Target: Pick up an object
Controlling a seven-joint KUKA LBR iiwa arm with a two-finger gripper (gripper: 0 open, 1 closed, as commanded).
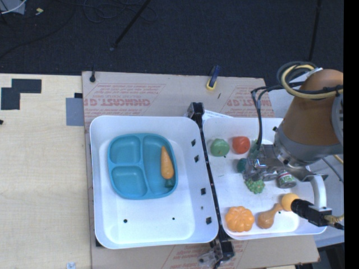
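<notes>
End effector (259,170) sits right over the broccoli (255,185), lower middle of the right bin (224,212); can't tell its grip state.

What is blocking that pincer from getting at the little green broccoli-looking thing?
Nothing visible. The pincer sits right over the green broccoli-like piece in the right bin. The green ball and red ball lie off to the side.

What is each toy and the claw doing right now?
carrot: lying in the blue tray's right compartment
blue tray: flat in the left bin
green ball: resting in the right bin
red ball: resting beside the green ball
broccoli: under the claw
claw: low over the broccoli
pumpkin: sitting upright
</notes>
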